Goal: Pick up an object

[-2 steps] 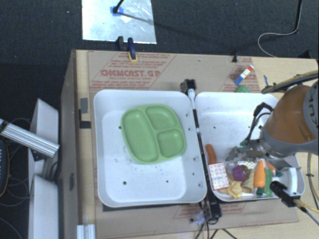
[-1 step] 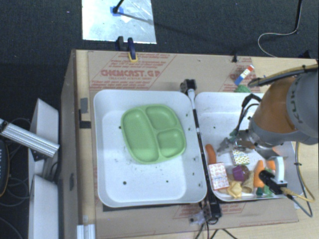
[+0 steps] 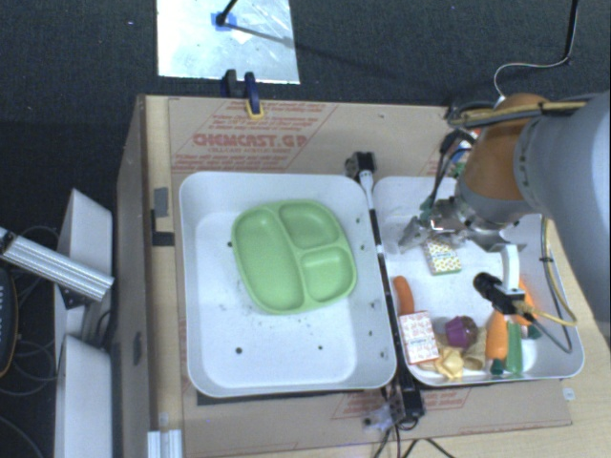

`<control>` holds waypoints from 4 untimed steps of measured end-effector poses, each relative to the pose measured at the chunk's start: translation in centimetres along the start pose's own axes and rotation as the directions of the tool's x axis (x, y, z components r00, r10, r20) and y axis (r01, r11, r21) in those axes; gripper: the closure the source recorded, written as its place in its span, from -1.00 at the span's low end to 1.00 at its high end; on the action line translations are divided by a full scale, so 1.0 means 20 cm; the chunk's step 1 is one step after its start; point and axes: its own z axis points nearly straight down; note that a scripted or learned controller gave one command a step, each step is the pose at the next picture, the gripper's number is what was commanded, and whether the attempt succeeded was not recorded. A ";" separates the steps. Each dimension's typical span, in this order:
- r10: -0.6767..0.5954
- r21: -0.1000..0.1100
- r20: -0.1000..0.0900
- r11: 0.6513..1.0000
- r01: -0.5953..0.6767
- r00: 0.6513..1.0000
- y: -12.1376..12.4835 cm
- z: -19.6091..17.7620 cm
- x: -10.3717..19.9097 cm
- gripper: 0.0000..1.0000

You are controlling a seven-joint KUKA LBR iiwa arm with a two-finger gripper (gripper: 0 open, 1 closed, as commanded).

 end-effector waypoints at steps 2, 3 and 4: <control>-0.002 -0.003 0.003 1.000 0.002 1.000 0.00 -0.06 -0.01 -1.00; -0.005 -0.006 0.003 1.000 0.005 1.000 0.01 -0.11 -0.01 1.00; -0.005 -0.006 0.003 1.000 0.005 1.000 0.01 -0.11 -0.01 -1.00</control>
